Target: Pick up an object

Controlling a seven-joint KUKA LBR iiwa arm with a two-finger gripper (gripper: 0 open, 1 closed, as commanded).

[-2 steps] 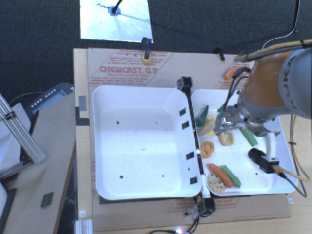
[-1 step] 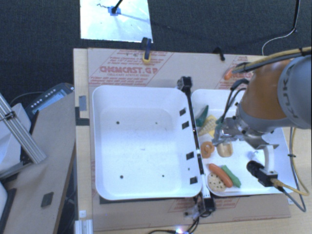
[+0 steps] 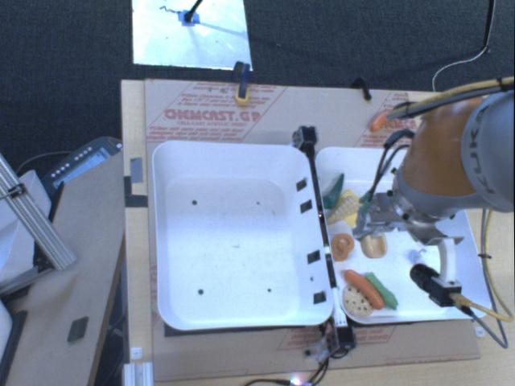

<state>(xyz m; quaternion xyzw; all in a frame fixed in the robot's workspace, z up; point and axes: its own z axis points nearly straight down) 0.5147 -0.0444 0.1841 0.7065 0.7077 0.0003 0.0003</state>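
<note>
The grey arm (image 3: pixel 451 159) with its orange band reached in from the right and hung over the right bin (image 3: pixel 360 166), 1 of 2 shallow white bins set side by side on a board printed with red lettering (image 3: pixel 209 115). Its gripper (image 3: pixel 372 222) was low in the middle of that bin, but the wrist hid its tip from above, so I could not tell how far open it was, nor whether it had hold of anything. All the loose things that could be picked up lay in the right bin, crowded toward the wall it shares with the left bin (image 3: pixel 233 240). A dark green piece (image 3: pixel 333 190) leaned near that wall at the far end, with a yellow corn cob (image 3: pixel 346 207) just beside it. Nearer the camera sat an orange ring (image 3: pixel 343 246), and next to it a pale beige lump (image 3: pixel 373 246), which lay just under the gripper; whether they touched could not be told. At the near end an orange carrot (image 3: pixel 364 289) lay slantwise over a round speckled cracker (image 3: pixel 356 300), with a green pod (image 3: pixel 383 292) alongside the carrot. Beyond the right bin, a small orange thing (image 3: pixel 378 122) lay on the board.
</note>
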